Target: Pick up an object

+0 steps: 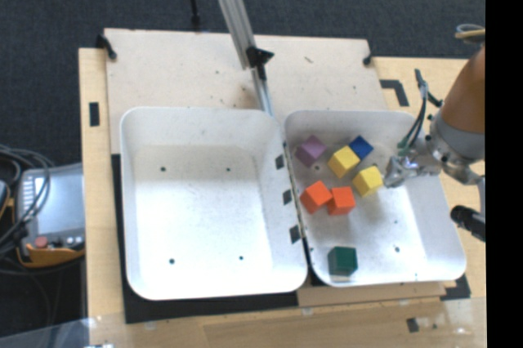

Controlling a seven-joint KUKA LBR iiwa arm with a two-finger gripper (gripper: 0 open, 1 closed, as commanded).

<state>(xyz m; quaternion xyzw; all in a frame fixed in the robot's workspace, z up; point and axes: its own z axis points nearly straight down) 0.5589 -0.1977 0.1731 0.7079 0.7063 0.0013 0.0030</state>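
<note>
The right bin (425,252) holds several small blocks. A purple block (310,150) lies near its back left, with a yellow block (344,162) and a blue block (360,148) beside it. Two orange blocks (316,195) (342,200) sit side by side in the middle. Another yellow block (368,180) lies right of them, and a green block (343,261) rests near the front wall. My gripper (398,172) reaches in from the right and hangs just right of that second yellow block, close to touching it. No block shows between the fingers.
The left bin (204,207) stands beside the right one, sharing a middle wall. A slanted aluminium post (233,3) rises from the bench behind the bins. A grey box with cables (41,211) sits off the bench's left side.
</note>
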